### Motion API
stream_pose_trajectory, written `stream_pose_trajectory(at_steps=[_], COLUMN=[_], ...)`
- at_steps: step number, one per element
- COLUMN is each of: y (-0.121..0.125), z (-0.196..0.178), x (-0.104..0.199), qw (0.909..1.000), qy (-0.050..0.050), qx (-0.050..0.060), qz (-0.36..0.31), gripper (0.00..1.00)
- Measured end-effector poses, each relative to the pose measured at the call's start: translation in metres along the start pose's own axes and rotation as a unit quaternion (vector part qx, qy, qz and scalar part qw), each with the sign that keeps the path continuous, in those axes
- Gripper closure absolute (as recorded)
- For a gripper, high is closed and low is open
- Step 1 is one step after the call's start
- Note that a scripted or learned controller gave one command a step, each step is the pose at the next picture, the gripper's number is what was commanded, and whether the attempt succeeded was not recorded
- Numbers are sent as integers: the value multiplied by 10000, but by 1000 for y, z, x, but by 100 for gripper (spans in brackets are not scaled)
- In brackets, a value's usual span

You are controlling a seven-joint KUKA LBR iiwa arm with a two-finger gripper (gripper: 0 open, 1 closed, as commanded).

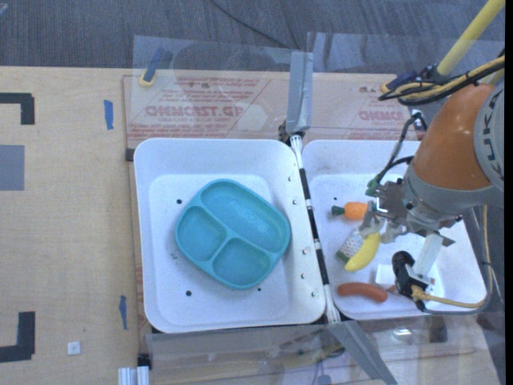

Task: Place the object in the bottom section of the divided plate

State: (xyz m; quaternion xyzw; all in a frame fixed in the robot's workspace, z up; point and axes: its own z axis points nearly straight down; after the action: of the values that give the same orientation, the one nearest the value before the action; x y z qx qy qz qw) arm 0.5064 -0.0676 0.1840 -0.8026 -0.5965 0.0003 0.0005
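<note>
The gripper (383, 224) hung over the right bin (321, 160), touching the banana (363, 251); whether it had clenched, I could not tell. The banana's long axis ran one to seven o'clock. The plate (232, 233) lay toward nine o'clock.

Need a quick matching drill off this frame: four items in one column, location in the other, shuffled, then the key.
Items:
1. divided plate
2. banana
3. sausage
4. carrot

Places:
A. right bin, nearest its front edge
B. left bin, roughly in the middle
C. right bin, farthest back of the three food toys
D. right bin, just below the gripper, between the other two food toys

Pairs: 1-B, 2-D, 3-A, 4-C
</note>
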Motion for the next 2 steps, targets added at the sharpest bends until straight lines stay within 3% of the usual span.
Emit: stream_pose_trajectory(at_steps=[1,2], y=[52,37], z=[0,-18], x=[67,98], qw=[10000,10000], qy=[-5,-6], qx=[-2,-13], qz=[-5,-62], gripper=[100,100])
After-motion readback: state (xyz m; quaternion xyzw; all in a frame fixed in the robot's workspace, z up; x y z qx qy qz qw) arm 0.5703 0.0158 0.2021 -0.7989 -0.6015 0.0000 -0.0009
